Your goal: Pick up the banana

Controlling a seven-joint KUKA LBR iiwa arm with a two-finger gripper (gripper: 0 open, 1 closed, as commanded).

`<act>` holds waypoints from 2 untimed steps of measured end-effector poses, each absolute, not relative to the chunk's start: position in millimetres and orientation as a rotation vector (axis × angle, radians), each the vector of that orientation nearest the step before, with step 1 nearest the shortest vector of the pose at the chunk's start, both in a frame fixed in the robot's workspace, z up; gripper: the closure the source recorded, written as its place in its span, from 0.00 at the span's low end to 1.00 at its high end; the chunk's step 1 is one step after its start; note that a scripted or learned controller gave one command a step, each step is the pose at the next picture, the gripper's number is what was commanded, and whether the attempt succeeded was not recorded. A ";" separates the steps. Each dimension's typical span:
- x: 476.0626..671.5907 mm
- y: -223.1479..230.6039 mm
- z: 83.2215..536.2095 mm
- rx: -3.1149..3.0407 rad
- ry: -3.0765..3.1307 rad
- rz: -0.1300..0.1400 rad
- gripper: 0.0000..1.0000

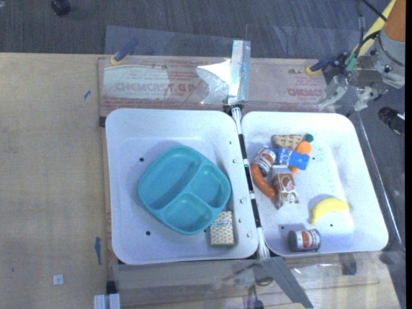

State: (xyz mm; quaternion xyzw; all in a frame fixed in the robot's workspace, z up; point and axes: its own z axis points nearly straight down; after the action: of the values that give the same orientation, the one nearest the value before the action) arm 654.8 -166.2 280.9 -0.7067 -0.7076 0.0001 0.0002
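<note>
The yellow banana [329, 208] lies in the right bin [370, 172], toward its front right, curved with its ends pointing down. My gripper [346, 99] hangs above the bench just past the right bin's back right corner, well away from the banana. Its fingers stand apart with nothing between them.
A small red-labelled can [304, 239] lies just front-left of the banana. A cluster of toy foods sits in the right bin's left half: a sausage [262, 180], a brown packet [286, 189], a blue piece [295, 160]. The left bin [122, 172] holds a teal divided plate [185, 189] and a small box [222, 230].
</note>
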 end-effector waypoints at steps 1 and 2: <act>666.7 -163.3 231.5 -2.303 -2.135 0.002 0.00; 667.7 -186.2 254.3 -2.369 -2.071 -0.003 0.00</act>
State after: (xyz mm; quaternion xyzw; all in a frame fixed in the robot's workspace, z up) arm 667.7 -186.2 254.3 -0.7529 -0.6582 -0.0008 -0.0025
